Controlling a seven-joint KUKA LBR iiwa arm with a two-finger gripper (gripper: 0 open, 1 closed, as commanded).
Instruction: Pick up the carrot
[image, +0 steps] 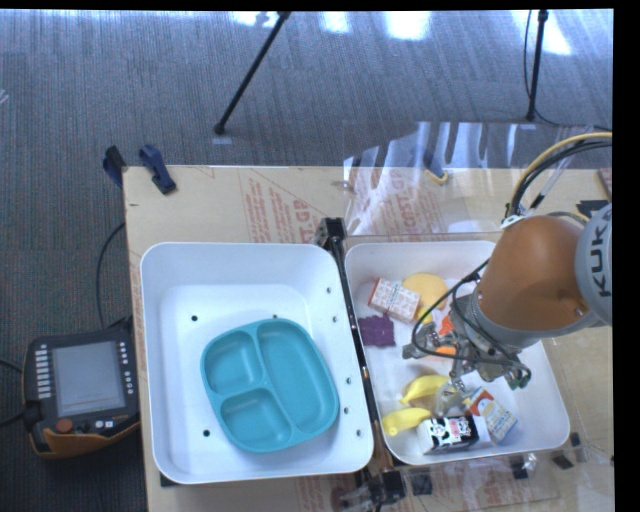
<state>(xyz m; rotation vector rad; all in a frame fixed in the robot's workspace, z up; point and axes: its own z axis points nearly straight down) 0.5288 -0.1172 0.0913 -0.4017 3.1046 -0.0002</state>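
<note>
1. Looking for the carrot (441, 322) first: you get just an orange sliver at the left edge of the wrist, in the right bin (552, 418), close to the round yellow piece (428, 289). I take it for the carrot, but too little shows to be sure.

2. The claw (462, 385) hangs low over the middle of that bin, under the big orange wrist band (535, 275). You cannot tell how wide it stands or whether anything is in it; the metal and cables there blur together.

3. Progress, as a judgement: the arm is down at the pick, but nothing shows the carrot lifted or held. Count the pick-up as not yet done; the grasp and the raise are both left.

4. Around the claw: a yellow banana-like piece (424, 387) just left of it, a second yellow piece (404, 420) below that, a black-and-white carton (450, 432) near the front wall, a small orange-and-blue carton (494, 415) to the right. Farther back sit a patterned box (393, 299) and a flat purple piece (377, 330).

5. The left bin (175, 275) holds a teal divided plate (268, 384). Both bins rest on the counter (240, 205).

6. Hidden: the wrist covers much of the right bin's middle and right, so anything under it is unknown to you.
</note>
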